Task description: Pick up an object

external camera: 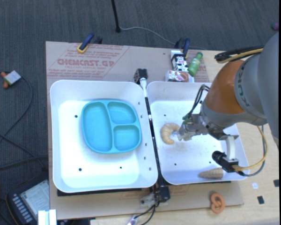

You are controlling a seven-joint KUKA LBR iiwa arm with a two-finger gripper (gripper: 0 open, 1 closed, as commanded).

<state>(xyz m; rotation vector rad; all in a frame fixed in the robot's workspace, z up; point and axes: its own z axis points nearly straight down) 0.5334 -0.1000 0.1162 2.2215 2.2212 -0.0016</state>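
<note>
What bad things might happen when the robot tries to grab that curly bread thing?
The gripper sits at the croissant's edge, so it might nudge the croissant away rather than catch it. The croissant also lies near the right bin's left wall, so a push could jam it against that wall.

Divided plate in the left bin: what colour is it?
Light blue; the divided plate shows plainly in the camera view.

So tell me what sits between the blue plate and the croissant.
In the camera view, the two bins' adjoining white walls lie between the blue plate and the croissant.
</note>
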